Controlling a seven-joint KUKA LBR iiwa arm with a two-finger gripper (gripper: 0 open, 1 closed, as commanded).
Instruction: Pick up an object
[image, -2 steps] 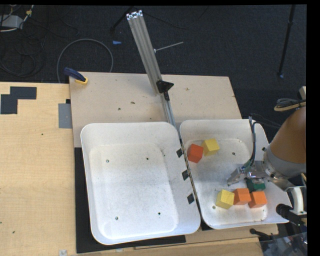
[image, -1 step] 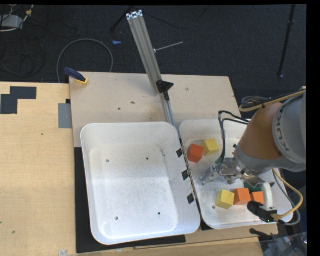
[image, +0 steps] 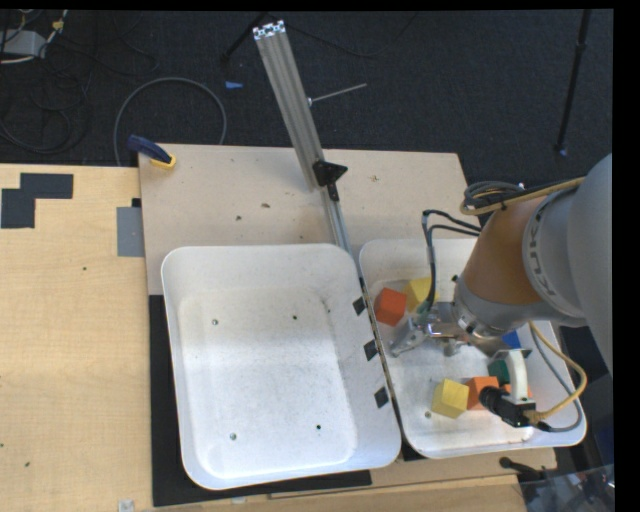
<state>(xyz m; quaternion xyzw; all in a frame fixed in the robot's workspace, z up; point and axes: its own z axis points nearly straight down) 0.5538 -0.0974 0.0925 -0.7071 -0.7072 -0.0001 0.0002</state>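
Two bins sit side by side on the bench (image: 250, 190), the left bin (image: 270, 370) beside the right bin (image: 420, 440). In the right bin, one block (image: 390, 305) lies at the far left, a second block (image: 419, 291) just right of it, and a third block (image: 450, 398) nearer the front. The gripper (image: 425, 332) hangs between them, the arm (image: 520, 265) reaching in from the right. A metal rail (image: 295, 110) slants behind the bins.
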